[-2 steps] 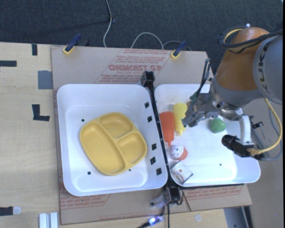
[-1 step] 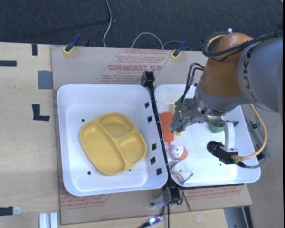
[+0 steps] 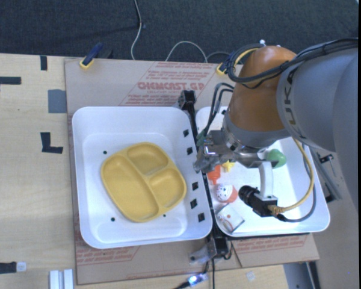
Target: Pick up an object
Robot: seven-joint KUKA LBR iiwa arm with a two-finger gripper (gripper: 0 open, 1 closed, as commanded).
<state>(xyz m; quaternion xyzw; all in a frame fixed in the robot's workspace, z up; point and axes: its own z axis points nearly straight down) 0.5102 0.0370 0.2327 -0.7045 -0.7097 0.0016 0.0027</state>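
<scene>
I am watching through a single fixed camera that is sitting above the bench (image 3: 24, 119) and looking down on it at a slant. It is taking in both white bins side by side: the left bin (image 3: 84, 161) is lying near the middle of my picture, and the right bin (image 3: 316, 218) is sitting toward the right. The arm (image 3: 301, 95) is reaching in from the right and is looming large, so it is covering much of the right bin. Along the top I am seeing a strip of dark floor (image 3: 60, 11) beyond the bench's far edge. There is no second view sharing this scene.
</scene>
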